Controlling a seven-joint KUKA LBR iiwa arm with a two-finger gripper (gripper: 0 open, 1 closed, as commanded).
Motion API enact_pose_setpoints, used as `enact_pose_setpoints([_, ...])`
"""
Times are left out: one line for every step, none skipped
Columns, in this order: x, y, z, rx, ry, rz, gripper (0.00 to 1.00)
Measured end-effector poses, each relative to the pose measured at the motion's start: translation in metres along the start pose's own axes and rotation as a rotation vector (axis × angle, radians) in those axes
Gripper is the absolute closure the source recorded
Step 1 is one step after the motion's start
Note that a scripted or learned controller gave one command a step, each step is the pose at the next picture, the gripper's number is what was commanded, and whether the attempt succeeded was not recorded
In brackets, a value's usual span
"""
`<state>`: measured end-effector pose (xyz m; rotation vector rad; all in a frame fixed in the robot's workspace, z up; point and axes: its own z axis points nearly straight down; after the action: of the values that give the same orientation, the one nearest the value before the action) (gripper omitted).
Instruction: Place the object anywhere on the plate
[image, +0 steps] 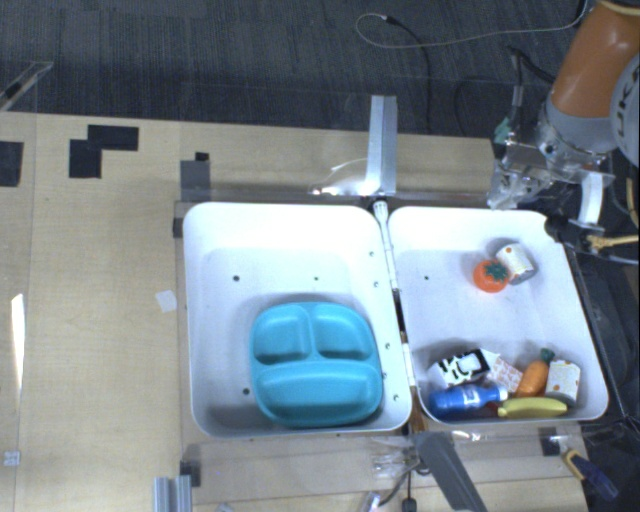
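Observation:
A blue plate (316, 363) with three compartments lies in the left bin (215, 250), toward its front. The right bin (440, 240) holds an orange-and-white object (503, 267) near its back right, and a cluster along the front: a black-and-white item (459, 367), a blue bottle (465, 399), a banana (533, 406), a carrot (534, 376) and a small white box (563, 380). My gripper (515, 190) hangs over the back right corner of the right bin, above the rim, with nothing visibly in it.
A metal post (383, 140) stands behind the divider between the bins. Cables (440, 40) run across the dark floor at the back. Black marks (100, 148) sit on the wooden bench at far left.

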<state>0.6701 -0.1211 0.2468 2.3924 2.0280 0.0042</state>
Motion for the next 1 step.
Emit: enact_pose_setpoints([0.0314,-0.0612,0.0453,0.002,0.003,-0.145,1.0])
